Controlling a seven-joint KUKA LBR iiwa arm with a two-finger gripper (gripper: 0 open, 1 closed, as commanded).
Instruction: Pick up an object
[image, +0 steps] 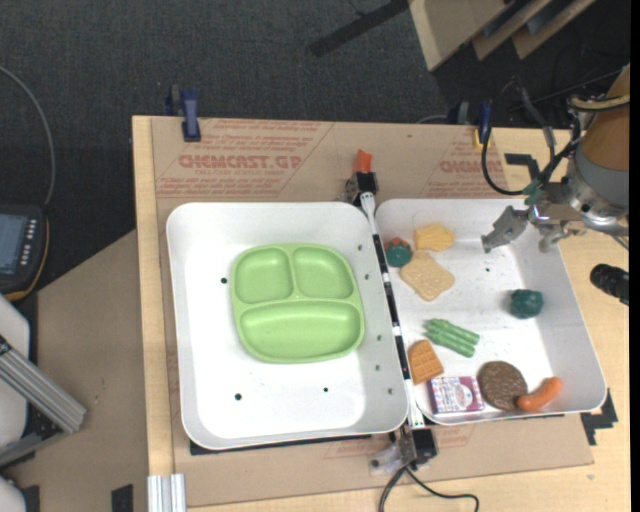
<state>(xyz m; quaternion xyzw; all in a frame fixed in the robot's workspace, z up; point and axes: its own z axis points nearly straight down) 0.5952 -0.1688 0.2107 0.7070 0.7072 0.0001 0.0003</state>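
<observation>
Over the right bin's (575, 300) far edge, toward the table's far right corner: end effector (520, 228), fingers spread, gripping nothing. Near that bin's right wall, just below: dark green ball (526, 302), untouched.

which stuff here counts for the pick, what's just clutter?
For the pick: gripper; right bin items: cracker, yellow biscuit, green beans, teal ball, brown patty, sausage, pink carton.

Clutter: green plate, left bin, clamps.
</observation>
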